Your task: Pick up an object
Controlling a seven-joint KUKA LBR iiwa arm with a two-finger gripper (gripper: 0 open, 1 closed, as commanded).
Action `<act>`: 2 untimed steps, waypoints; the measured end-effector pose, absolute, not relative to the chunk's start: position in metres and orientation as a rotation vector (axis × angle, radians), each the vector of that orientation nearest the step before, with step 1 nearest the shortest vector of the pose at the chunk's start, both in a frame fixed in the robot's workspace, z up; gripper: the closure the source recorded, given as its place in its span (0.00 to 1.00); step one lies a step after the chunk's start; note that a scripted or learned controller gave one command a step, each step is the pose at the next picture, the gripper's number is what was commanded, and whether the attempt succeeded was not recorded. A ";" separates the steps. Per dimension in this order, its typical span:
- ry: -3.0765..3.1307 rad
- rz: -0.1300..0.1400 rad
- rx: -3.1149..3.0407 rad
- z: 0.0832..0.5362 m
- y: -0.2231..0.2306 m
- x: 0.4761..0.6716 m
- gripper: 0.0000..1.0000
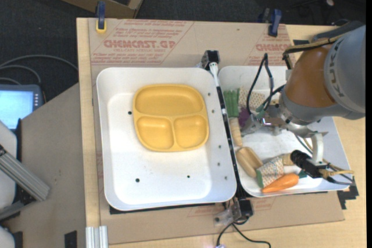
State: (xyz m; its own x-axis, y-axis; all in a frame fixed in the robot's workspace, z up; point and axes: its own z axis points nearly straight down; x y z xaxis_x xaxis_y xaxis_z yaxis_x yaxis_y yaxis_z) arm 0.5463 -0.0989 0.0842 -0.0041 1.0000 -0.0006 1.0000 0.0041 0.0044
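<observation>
The left bin (116, 125) holds a yellow divided tray (171, 116); the right bin (244, 75) holds a carrot (280, 183) and clutter; the gripper (272, 122) state cannot be told.

Small objects (273, 174) in right bin (247, 74)

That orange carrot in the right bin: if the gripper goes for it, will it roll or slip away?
The carrot looks tapered and rounded, so a push would probably roll it in an arc. Its smooth, plastic-looking skin may slip between fingers. It lies against the bin's near wall, which would likely stop it rolling far.
</observation>
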 end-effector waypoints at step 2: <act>2.216 0.006 2.214 0.086 -0.144 0.670 0.00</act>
